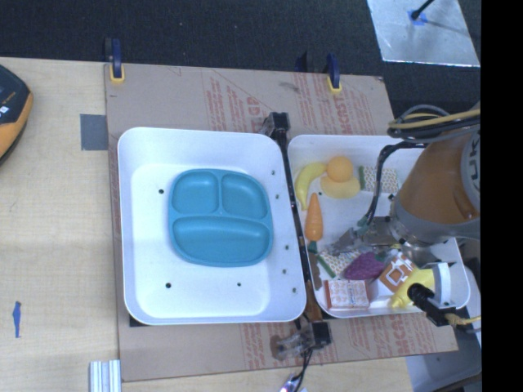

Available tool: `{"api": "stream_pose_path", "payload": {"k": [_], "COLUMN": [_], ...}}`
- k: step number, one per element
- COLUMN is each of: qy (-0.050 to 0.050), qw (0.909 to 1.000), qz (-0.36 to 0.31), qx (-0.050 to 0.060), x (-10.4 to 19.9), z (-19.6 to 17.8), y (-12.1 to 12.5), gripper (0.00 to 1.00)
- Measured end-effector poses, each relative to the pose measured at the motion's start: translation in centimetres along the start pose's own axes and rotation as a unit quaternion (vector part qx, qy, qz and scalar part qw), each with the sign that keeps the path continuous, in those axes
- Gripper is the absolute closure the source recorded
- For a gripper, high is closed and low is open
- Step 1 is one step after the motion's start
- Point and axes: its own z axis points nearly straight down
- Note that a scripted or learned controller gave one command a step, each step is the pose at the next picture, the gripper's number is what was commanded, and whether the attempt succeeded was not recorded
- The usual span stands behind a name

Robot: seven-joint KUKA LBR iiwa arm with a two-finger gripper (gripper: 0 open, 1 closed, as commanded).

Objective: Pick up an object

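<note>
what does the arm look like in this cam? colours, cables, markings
The arm shows a wide orange band with a grey section beside it bearing dark lettering cut off at the edge. Black and yellow cables loop above it. Below the band is a grey metallic tool, partly hidden by the arm.

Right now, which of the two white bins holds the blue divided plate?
The left bin: the blue divided plate lies in it alone, while the right bin holds mixed toy foods.

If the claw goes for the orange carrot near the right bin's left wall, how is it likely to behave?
The carrot looks like a smooth plastic toy, so it is probably stiff and light. Its tapered, rounded shape suggests it may roll or slip out of a pinch. It lies near the banana and the bin wall, which might crowd a finger.
</note>
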Motion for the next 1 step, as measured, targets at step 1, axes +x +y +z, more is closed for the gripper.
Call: {"api": "stream_pose_path", "payload": {"k": [1], "qy": [-0.004], "qw": [1.0000], "qz": [-0.002], "qx": [-0.007], "x": [-8.81], "z": [-0.86], "y": [8.09], "gripper": [0.00]}}
